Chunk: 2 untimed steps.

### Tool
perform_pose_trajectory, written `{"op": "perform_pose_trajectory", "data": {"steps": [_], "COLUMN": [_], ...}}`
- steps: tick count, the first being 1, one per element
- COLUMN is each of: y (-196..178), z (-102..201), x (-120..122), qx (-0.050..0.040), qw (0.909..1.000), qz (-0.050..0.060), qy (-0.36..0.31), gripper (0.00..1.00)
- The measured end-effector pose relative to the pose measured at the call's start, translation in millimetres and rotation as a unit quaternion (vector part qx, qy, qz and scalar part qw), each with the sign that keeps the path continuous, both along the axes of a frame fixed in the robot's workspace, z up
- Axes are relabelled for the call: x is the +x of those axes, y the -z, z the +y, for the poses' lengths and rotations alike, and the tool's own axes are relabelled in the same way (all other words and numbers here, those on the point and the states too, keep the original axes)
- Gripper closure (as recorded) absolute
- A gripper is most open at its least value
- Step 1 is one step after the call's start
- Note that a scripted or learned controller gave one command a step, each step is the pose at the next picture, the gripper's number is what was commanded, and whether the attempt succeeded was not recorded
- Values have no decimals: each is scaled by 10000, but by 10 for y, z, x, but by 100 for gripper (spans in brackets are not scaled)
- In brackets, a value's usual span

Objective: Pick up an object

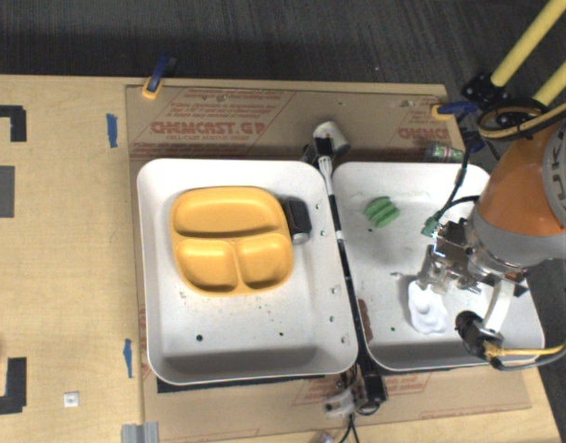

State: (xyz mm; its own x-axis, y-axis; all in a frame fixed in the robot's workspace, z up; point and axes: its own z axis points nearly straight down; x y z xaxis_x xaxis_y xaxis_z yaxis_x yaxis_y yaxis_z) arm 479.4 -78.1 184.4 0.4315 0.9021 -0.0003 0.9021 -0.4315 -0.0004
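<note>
Under the claw [430,289], white object [427,313]

Two white bins [162,247] — one yellow tray [232,238], one green piece [381,211], one white object [427,310], one dark block [297,218].

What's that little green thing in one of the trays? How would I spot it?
Look at the right bin, the one the arm reaches into. The green object lies near its far edge, apart from the white object under the tool. It is small, ridged and the only green piece there.
</note>
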Motion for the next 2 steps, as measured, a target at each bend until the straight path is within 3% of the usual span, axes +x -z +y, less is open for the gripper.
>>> {"op": "perform_pose_trajectory", "data": {"steps": [1,2], "y": [10,72], "z": [-182,-791], "x": [-4,-4], "qx": [-4,-4], "qw": [9973,9920], "qz": [1,0], "qy": [728,1266], "gripper": [100,100]}}
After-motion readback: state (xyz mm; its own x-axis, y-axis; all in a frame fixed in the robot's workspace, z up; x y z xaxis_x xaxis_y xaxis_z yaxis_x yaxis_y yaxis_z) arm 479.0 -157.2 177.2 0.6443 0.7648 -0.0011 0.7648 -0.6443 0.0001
